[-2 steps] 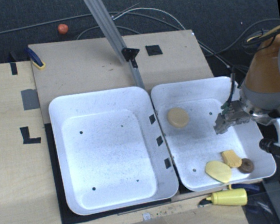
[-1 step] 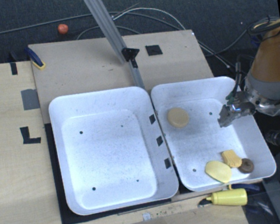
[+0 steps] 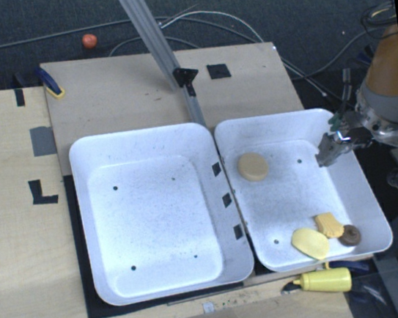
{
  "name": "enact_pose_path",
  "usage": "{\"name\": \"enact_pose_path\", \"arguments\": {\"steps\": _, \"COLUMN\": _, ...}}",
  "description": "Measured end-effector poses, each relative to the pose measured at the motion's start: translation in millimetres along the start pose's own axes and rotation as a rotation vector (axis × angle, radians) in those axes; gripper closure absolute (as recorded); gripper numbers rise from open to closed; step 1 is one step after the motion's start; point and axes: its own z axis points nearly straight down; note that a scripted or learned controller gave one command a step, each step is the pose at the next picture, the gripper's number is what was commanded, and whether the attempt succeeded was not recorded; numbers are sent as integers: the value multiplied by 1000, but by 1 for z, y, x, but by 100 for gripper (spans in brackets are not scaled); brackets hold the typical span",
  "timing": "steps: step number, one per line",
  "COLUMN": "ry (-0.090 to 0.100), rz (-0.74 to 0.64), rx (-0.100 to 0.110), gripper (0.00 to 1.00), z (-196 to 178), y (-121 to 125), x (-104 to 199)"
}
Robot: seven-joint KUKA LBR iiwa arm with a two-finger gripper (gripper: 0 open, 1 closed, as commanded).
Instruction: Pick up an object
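The right bin holds a round tan disc near its back left. At its front right lie a pale yellow lump, a small orange-tan piece and a dark brown ring, close together. My gripper hangs over the right bin's far right edge, well to the right of the disc and above the front cluster. Nothing shows between its fingers.
The left bin stands beside the right one. A slanted grey pole crosses the back of the bench. A yellow tool lies in front of the right bin. A small red ball sits beyond the bench.
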Motion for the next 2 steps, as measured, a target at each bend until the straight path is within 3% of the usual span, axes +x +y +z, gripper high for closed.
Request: {"name": "enact_pose_path", "arguments": {"steps": 2, "ry": 1, "rz": -4, "rx": 2, "gripper": 100, "z": -1, "y": 19, "x": 97}}
